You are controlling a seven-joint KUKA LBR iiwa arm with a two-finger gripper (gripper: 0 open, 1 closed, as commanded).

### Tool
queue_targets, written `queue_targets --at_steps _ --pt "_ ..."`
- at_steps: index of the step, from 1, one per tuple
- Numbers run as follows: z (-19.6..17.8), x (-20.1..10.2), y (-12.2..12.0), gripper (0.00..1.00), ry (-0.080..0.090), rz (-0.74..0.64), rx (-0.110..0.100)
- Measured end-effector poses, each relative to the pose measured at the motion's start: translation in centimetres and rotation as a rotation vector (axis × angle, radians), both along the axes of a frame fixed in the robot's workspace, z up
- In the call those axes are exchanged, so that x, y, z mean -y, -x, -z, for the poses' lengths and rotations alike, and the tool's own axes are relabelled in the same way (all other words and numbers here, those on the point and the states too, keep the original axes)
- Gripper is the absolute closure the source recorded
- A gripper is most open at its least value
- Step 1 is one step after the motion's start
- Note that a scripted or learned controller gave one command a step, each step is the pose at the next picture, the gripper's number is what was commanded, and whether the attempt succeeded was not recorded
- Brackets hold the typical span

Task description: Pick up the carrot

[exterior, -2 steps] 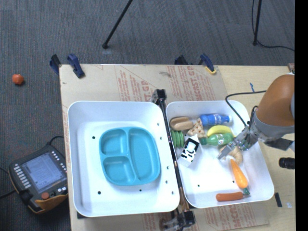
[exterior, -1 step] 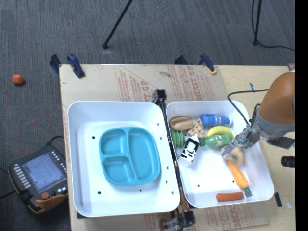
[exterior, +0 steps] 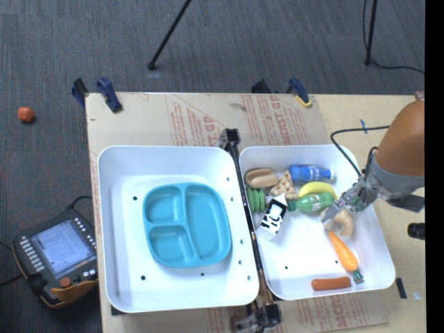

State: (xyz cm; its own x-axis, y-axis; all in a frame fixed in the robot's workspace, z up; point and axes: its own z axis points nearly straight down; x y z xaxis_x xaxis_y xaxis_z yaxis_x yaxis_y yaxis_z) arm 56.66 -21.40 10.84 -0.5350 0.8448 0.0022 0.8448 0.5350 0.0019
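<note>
Down at the near edge of the right bin (exterior: 386, 252) lies a small reddish sausage (exterior: 331, 283), and just beyond it sits the carrot (exterior: 343, 251), lying on the bin floor with its thin end pointing away toward the far side and its green stub (exterior: 358, 277) near the sausage. It looks like a toy, so I'd guess light, stiff and a bit slick, probably plastic. It tapers, so a pinch near the tip would likely squirt off; the fatter middle, squeezed across its width, looks like the safest spot to me. There's bare floor on both sides of it, which helps.

The hand (exterior: 341, 214) hovers right over the carrot's thin end, close to a pale lumpy thing (exterior: 343, 223) I honestly can't identify. I can't tell whether it's released or clenched, it's too small and cluttered there, and nothing obviously sits in it. The arm (exterior: 406, 151) gets cut off at the right edge.

Farther back in that bin it's a jumble: green bottle (exterior: 313, 202), banana (exterior: 317, 189), blue bottle (exterior: 309, 173), something bread-like (exterior: 261, 177), a black and white tag (exterior: 273, 216). They overlap, so their shapes are hard to read. The left bin (exterior: 114, 186) holds a blue divided tray (exterior: 187, 225).
</note>
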Motion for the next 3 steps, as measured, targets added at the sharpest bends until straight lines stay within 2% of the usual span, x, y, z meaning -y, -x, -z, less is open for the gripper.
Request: queue_targets --at_steps 1,2,3 --pt "0.0 0.0 0.0 0.0 0.0 0.001 0.0" --pt "2.1 -2.0 4.3 0.0 0.001 -0.162 -0.002" --pt "1.1 -1.9 4.3 1.0 0.001 -0.154 0.0"
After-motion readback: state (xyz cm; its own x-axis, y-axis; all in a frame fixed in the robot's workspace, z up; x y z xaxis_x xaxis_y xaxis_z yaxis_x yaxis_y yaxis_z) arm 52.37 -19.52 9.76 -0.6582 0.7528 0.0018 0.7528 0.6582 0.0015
